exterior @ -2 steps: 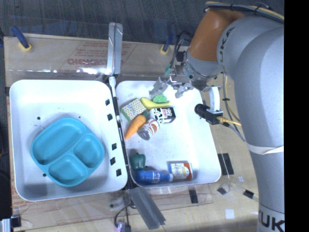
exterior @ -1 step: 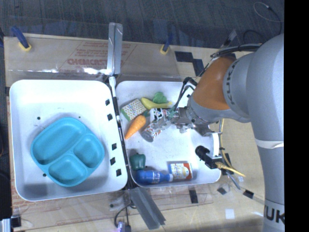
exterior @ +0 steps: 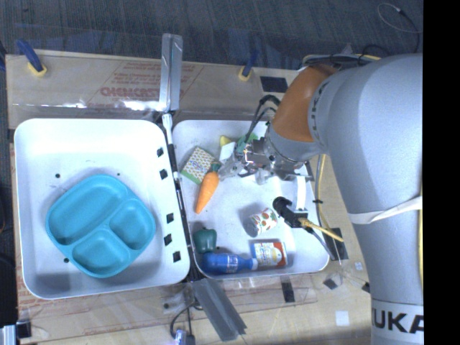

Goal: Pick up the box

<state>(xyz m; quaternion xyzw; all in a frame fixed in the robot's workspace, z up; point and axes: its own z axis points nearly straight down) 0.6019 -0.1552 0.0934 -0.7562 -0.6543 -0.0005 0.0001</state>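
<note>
While the grey arm (exterior: 374, 157) leans in over the right bin (exterior: 237, 214), the gripper (exterior: 241, 160) hangs low just beside the carrot (exterior: 207, 190), on the carrot's upper right. How far that pincer is spread, I cannot tell; the wrist hardware masks it, and nothing is visibly caught in it.

Now the box (exterior: 197, 165): a small greenish-white carton lying flat, touching the carrot's leafy tip, on the carrot's upper left, close to the bin's left wall. So the carrot sits right between target and tool, more or less.

Plenty of trouble lurking here, I'd say. A descent at this spot looks likelier to land on the carrot than the box, and a closing pincer could grab orange instead of cardboard. The box lies flat, so there is little edge to bite; the tips may skate over its top or shove it against the wall. Below the carrot and well apart, a cup (exterior: 264, 221), a brush (exterior: 302, 218), a blue bottle (exterior: 226, 263) and a small can (exterior: 270, 253) crowd the floor, though those seem out of harm's way.
</note>
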